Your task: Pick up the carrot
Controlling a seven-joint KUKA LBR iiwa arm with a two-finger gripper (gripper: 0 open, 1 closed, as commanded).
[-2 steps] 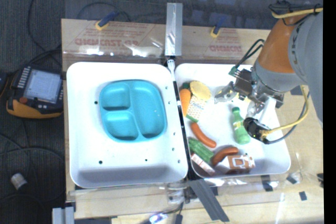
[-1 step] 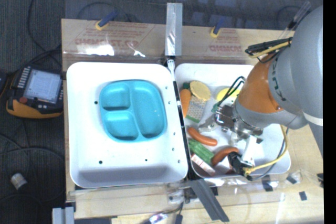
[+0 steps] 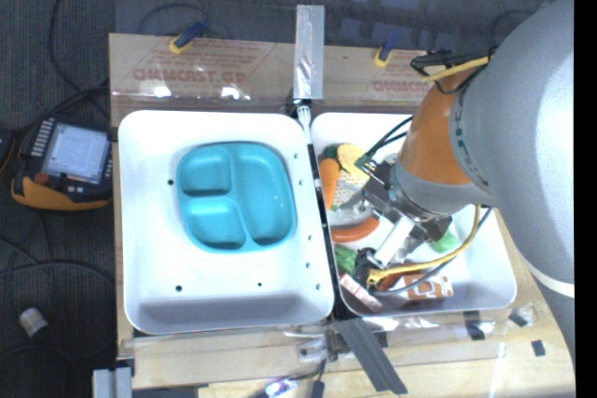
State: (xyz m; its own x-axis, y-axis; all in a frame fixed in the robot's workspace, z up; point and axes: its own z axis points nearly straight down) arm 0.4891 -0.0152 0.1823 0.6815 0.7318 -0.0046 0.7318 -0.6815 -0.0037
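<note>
Carrot (image 3: 330,181) lies just left of the gripper (image 3: 387,242); whether it holds anything I cannot tell. Centre over the carrot's middle, clear of neighbouring clutter.

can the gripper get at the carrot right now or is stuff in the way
Probably yes. The gripper hangs low in the right bin, beside the carrot lying against the bin's left wall. Neighbouring clutter crowds it, so a clean grasp looks uncertain.
</note>
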